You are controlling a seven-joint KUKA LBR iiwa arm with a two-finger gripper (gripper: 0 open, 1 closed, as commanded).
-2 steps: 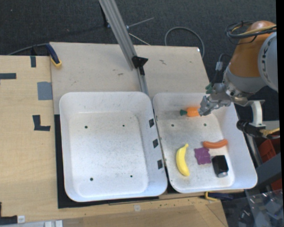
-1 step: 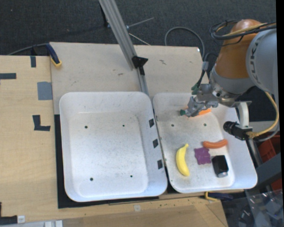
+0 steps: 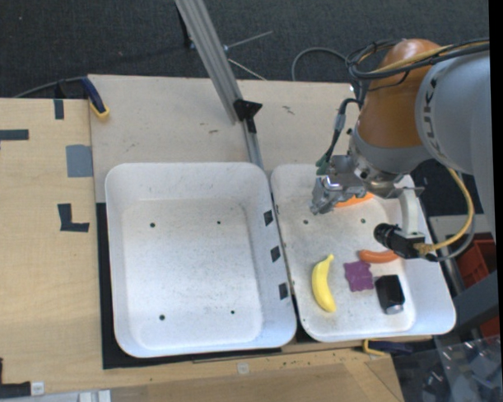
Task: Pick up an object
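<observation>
Camera view had the grey arm with its orange band (image 3: 396, 92) reaching in from the right and over the right shallow white plastic bin (image 3: 296, 186), with the two-finger metal gripper (image 3: 324, 198) low near that bin's upper left area. You couldn't tell how the pincer stood; it read as a blur against the white. Just beside it lay a small flat orange piece (image 3: 354, 201), partly under the wrist, so I'd judge that was the likely target, though nothing showed as gripped. Other candidates sat lower in the same bin: a yellow plastic banana (image 3: 323, 284), a purple blocky toy (image 3: 359, 275) just right of it, a black rectangular block (image 3: 390, 293) near the lower right corner, and a thin orange carrot-like stick (image 3: 374, 255) above those. They were well apart from the gripper, loose and scattered, probably from being dropped in. The left white bin (image 3: 121, 242) sat touching the right one. Both rested on a pale wooden bench (image 3: 39, 245) with grey tape marks; dark carpet lay beyond, and a slanted aluminium rail (image 3: 218, 57) crossed the top.
</observation>
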